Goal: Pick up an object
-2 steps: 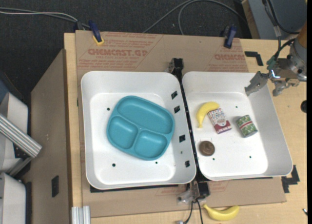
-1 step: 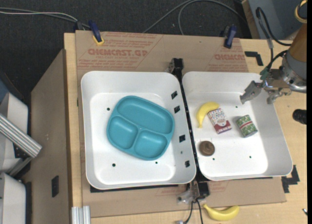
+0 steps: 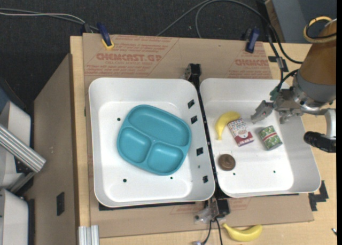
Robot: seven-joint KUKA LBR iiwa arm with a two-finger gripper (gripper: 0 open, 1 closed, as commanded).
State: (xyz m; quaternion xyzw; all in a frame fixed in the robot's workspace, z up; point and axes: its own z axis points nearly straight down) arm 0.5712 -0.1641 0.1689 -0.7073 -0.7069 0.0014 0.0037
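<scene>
- Bench top (image 3: 133, 52) is brown cardboard, printed red, held by clamps at 11 and 1 o'clock; dark floor behind, cables trailing across it.
- Left bin (image 3: 101, 132): teal divided plate (image 3: 154, 139) near centre.
- Right bin (image 3: 299, 174): banana (image 3: 226, 122) at 9 o'clock, red-white box (image 3: 240, 132) beside it, green packet (image 3: 270, 137) at 3, brown disc (image 3: 227, 161) at 7.
- Gripper (image 3: 272, 111) over right bin at 2 o'clock, fingers spread, nothing between them.
- Second banana (image 3: 245, 231) on the bench front edge, 6 o'clock.
</scene>
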